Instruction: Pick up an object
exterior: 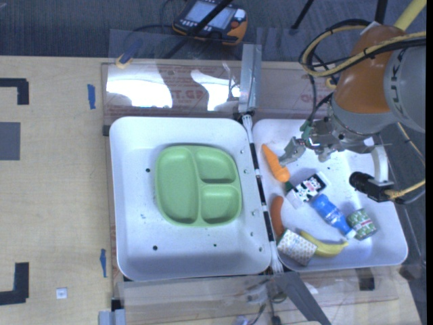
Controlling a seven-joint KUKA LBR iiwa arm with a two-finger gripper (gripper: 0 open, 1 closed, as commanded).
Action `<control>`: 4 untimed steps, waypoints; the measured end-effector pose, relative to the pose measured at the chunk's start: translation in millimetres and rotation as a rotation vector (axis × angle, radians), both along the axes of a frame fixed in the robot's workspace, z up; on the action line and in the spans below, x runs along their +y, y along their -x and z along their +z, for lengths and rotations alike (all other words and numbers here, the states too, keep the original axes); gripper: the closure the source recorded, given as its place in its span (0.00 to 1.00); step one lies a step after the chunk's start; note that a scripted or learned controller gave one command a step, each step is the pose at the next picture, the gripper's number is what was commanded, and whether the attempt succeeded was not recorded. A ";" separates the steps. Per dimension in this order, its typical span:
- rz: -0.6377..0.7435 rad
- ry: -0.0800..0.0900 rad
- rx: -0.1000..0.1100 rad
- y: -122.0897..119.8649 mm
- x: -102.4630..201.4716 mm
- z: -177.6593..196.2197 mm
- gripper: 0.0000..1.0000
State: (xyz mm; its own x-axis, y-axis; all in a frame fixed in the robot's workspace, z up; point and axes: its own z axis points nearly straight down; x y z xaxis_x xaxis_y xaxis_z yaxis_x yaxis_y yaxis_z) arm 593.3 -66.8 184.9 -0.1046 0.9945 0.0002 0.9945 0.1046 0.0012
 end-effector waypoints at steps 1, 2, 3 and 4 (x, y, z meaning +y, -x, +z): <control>0.051 0.001 -0.002 -21.5 17.4 0.2 0.00; 0.052 0.000 0.001 -26.5 -29.4 -81.4 0.00; -0.063 0.000 -0.005 6.6 -29.0 -97.9 0.00; 0.162 0.001 -0.004 -20.3 -28.2 -98.1 0.00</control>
